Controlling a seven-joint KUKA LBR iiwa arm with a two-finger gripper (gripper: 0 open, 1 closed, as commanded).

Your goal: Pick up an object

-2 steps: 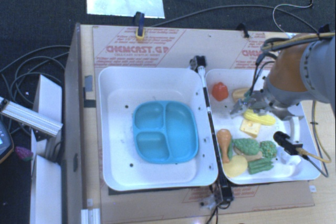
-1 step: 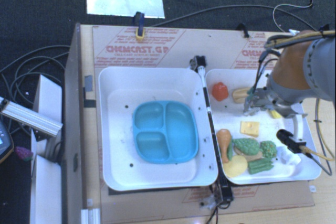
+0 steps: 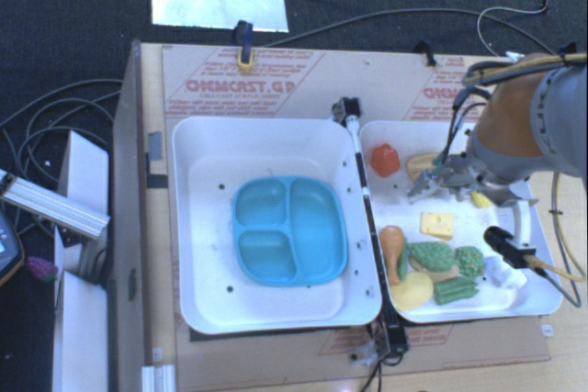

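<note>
- Gripper (image 3: 426, 186) is low in the upper part of the right bin (image 3: 544, 289), center-right of frame. Claw apart or together: can't tell from this angle. Nothing visibly held.
- Likely target (my guess): pale piece (image 3: 420, 164), just up-left of the gripper, near the bin's top wall. Touching the gripper or not: can't tell.
- Handling est.: looks like toy food, so prob. light, stiff and smooth. It may slip, but isn't fragile. It's small and rounded, so take it across the short width, centered. The wall is close behind, so little room on that side.
- Look: cream/tan, oblong, partly hidden by the gripper. Exact type unclear.
- Alt 1: tomato (image 3: 384, 160), left of the pale piece.
  - Red-orange, roundish, w/ free floor around it.
  - Easy approach, but it may roll or squirt out. Grab across the middle.
- Alt 2: cheese (image 3: 437, 224), just below the gripper.
  - Yellow square lying flat.
  - Low profile makes it hard to catch. Pinch opposite edges.
- Lower part of the right bin is crowded:
  - carrot (image 3: 393, 250), orange
  - broccoli (image 3: 432, 254), green
  - lemon (image 3: 413, 291), yellow
  - pod (image 3: 455, 291), green
  - They sit touching or nearly so, so there's a risk of grabbing two or nudging neighbors.
- Left bin (image 3: 197, 197) holds a blue tray (image 3: 289, 229) w/ 3 compartments, mid frame. It's wide and flat, so a poor pick for this claw.
</note>
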